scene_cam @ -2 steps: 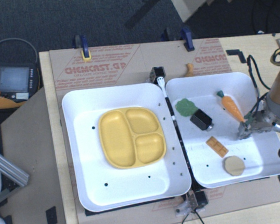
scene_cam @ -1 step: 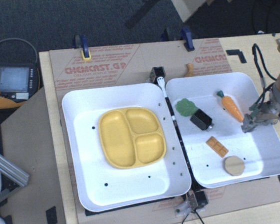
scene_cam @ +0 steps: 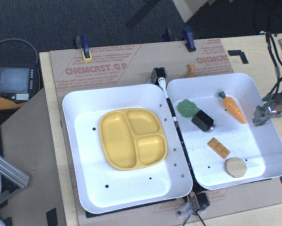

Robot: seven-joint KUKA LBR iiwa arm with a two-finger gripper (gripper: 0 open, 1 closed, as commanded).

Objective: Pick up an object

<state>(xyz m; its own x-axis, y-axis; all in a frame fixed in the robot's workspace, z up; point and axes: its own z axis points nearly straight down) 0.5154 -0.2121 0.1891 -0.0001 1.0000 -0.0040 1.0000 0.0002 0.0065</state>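
At the right bin's (scene_cam: 268,136) outer rim, the gripper (scene_cam: 261,115) waits.
Its spread I cannot tell; descend squarely over the carrot (scene_cam: 233,108).

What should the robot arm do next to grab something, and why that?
Probably slide the gripper leftward over the right bin toward the carrot. The gripper sits at the bin's right rim with nothing visibly in it, and the carrot is the nearest item, lying apart from the black block and the green piece.
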